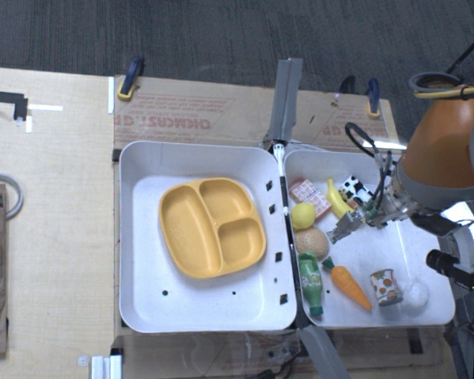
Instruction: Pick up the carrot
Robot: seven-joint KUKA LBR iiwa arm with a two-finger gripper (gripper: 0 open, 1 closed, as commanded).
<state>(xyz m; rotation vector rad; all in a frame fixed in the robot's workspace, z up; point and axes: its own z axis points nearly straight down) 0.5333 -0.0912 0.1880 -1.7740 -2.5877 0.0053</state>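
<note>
Camera setup: single fixed overhead view, slanted.

The one camera sits above the bench (53, 215) and looks down at an angle from a moderate height, taking in both the left bin (136, 298) and the right bin (428, 314) whole (far edge at top), with the arm (445, 148) entering from the right.

Orange carrot (351, 287) with green top. Yellow divided plate (212, 225) in white left bin (136, 298). Yellow lemon (302, 216), yellow banana (337, 199). Green bottle (310, 285). Tan potato (312, 243). Black-and-white cow-pattern toy (351, 187). Pink-and-white packet (311, 194). Red-patterned can (386, 287). Grey arm (445, 156), orange band.
</note>
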